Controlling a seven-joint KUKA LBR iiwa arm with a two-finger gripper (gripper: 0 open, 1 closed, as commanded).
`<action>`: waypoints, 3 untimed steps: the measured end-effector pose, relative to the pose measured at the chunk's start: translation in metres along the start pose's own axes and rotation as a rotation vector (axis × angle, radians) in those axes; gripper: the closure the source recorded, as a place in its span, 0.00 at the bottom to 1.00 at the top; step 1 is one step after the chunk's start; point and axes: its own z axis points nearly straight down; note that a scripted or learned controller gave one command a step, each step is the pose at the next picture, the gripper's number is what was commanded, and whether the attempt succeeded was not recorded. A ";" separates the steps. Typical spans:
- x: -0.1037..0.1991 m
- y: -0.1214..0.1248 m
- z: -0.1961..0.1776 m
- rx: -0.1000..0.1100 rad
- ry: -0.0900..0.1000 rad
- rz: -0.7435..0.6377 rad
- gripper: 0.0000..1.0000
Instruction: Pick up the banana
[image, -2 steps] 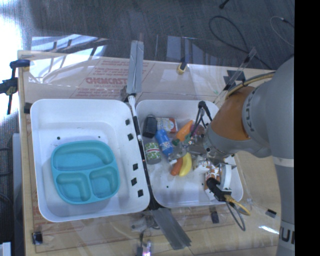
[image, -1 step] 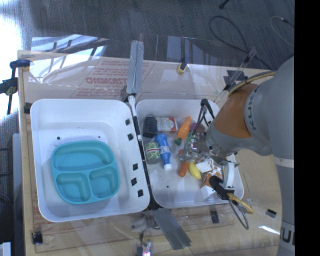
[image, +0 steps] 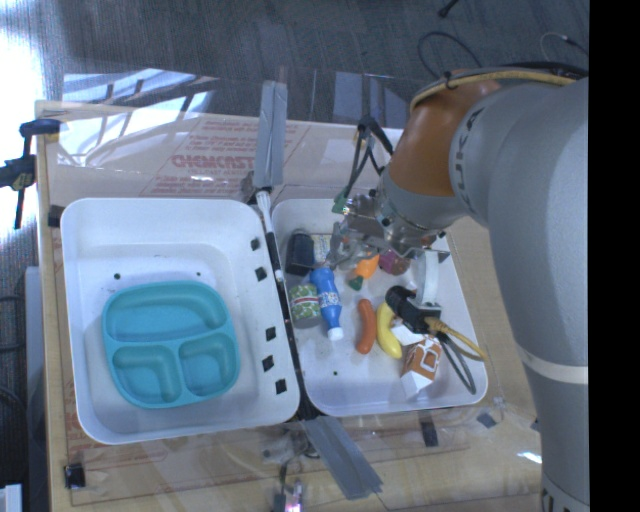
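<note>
Eyes on the banana (image: 388, 332): small, bright yellow, gently curved, lying flat on the floor of the right bin (image: 462, 392), in its near right part. It runs lengthwise away from the camera. Hard against its left side is an orange-red sausage (image: 366, 326), lying almost parallel. Just off the banana's near end sits a little brown-and-white carton (image: 423, 360), tipped at an angle.

And the gripper (image: 352, 243)? It hangs over the far part of that same bin, well apart from the banana, and nothing yellow is in it. Released or clenched, I cannot tell from this angle; the wrist hides too much.

Now the count. One banana. One sausage. One carton. One blue bottle (image: 326, 300) with a white cap, lying left of the sausage. One green can (image: 304, 304) right beside that bottle, nearer the bin's left wall. One black object (image: 298, 252) beyond the can; what it is I can't make out. One small orange piece (image: 368, 267) and one dark purple piece (image: 393, 263), side by side just under the gripper. That makes eight items in the right bin.

Over in the left bin (image: 90, 250), one item: a teal divided tray (image: 170, 342) with three compartments, one long and two smaller. Two white bins in all, side by side.
</note>
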 end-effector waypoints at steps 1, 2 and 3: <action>-0.001 0.000 0.000 0.001 -0.001 0.001 0.00; -0.100 -0.059 -0.016 0.000 -0.001 -0.069 0.00; -0.049 -0.043 -0.156 -0.003 -0.001 -0.006 0.00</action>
